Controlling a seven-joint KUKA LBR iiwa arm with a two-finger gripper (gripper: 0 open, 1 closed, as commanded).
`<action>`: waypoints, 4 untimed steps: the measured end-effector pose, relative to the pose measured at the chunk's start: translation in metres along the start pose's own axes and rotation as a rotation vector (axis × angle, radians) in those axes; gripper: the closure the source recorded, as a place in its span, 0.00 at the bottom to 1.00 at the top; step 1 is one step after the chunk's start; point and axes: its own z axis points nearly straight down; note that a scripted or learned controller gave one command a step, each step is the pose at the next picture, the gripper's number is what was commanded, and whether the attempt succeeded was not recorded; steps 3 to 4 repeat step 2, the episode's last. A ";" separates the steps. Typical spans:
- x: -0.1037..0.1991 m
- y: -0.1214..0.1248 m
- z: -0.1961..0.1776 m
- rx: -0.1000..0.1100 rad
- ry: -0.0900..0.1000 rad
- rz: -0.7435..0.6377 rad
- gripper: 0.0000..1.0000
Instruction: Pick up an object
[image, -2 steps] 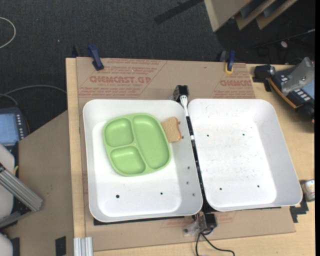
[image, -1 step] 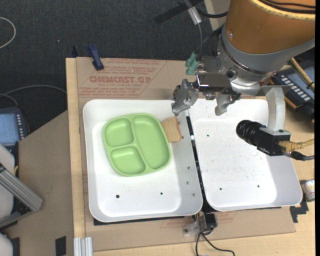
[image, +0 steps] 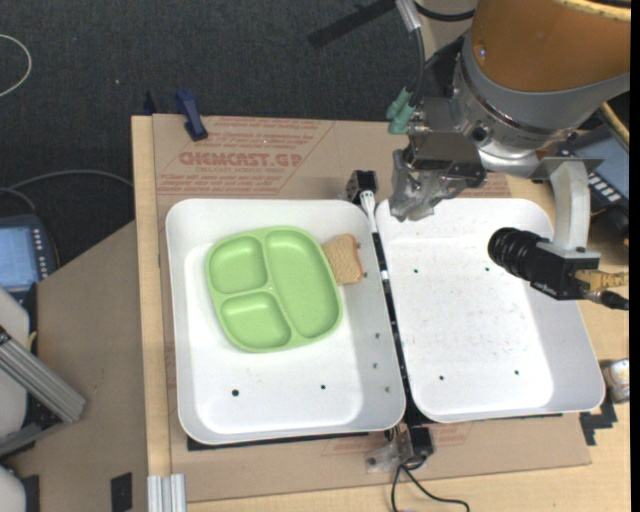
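Gripper (image: 412, 205) is seen over the right bin's (image: 500, 340) far-left corner; finger state cannot be told. Candidate things are found left of and nearer than the tool, in the left bin (image: 270, 400): a green tray (image: 272, 288), with a tan block (image: 344, 259) touching its right edge, long axis running near-to-far.

A brown board (image: 250, 150) printed with red lettering covers the bench. Dark speckled carpet (image: 200, 50) lies beyond it at twelve o'clock. Cables (image: 60, 180) trail at nine o'clock.

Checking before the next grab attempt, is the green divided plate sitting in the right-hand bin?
No, the green divided plate lies in the left bin, with a tan cracker-like piece touching its right edge.
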 end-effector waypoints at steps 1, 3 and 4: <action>-0.016 -0.006 0.075 0.012 -0.003 0.005 1.00; -0.020 -0.005 0.039 -0.002 0.000 0.002 1.00; -0.020 -0.005 0.039 -0.002 0.000 0.002 1.00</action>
